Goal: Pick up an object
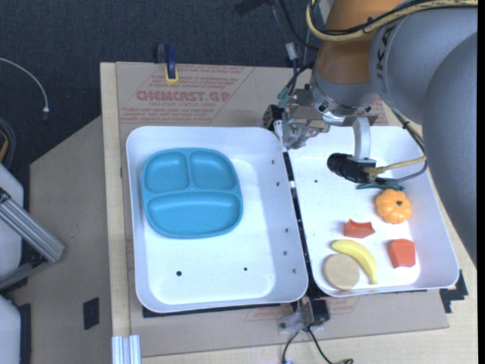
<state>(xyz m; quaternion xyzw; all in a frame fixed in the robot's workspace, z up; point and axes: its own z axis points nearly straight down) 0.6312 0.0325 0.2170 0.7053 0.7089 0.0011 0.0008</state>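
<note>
Well, I judge the jaws, poised over the bins' far rims up-left of the banana [356, 255], are staged before a descent; open or closed, I cannot tell. The pickable things sit in the right bin [318, 196]: the banana with a tan disc [340, 272], red piece [359, 228], pumpkin [392, 205] and orange block [402, 252] beside it; the left bin [258, 233] carries a blue plate [192, 192].

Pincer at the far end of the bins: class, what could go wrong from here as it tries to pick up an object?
1. The pincer sits above the rims where the left bin and right bin meet; lowering here may hit a rim and grasp nothing.
2. The banana lies against the tan disc, so closing on one could nudge the other.
</note>
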